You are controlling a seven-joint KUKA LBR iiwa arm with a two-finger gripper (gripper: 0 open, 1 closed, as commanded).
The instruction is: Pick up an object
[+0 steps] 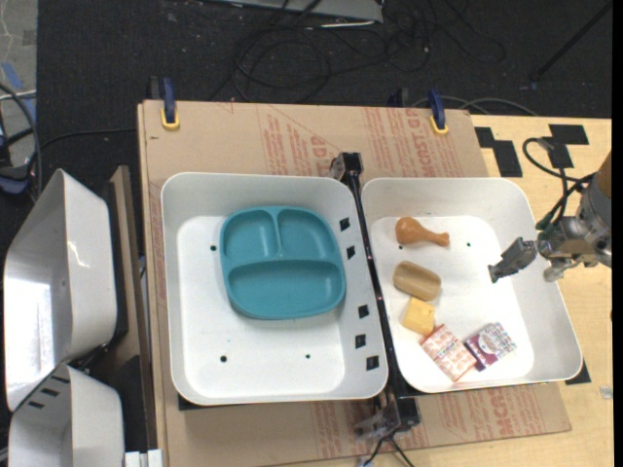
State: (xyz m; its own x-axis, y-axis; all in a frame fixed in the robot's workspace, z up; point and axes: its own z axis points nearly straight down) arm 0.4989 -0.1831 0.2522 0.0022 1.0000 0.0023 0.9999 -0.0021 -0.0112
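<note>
Claw [531,258] hangs at the right edge of the right-hand bin [506,195], reaching in from the right on a grey wrist; one dark finger [510,260] juts leftward over the bin's white floor, and whether the claw is released or clenched cannot be told from this angle. Nothing is seen between its fingers. All five loose objects lie to the claw's left inside that same bin. Farthest up and left of it is a toy chicken drumstick [420,232], brown, lying on its side. Below that, left of the claw, sits a tan bread-like roll [417,279], and just under the roll, close beside it, a yellow cheese wedge [420,315]. Lower still, down and left of the claw, a red-and-white packet [448,351] lies just beside a small pink-and-white packet [491,342], the latter being the object nearest the claw's lower side. Well apart to the left, past the divider where the two bins meet, the left-hand bin [190,290] holds a teal sectioned plate [283,263] lying flat. Both bins rest on a cardboard-covered desk [292,129].
</note>
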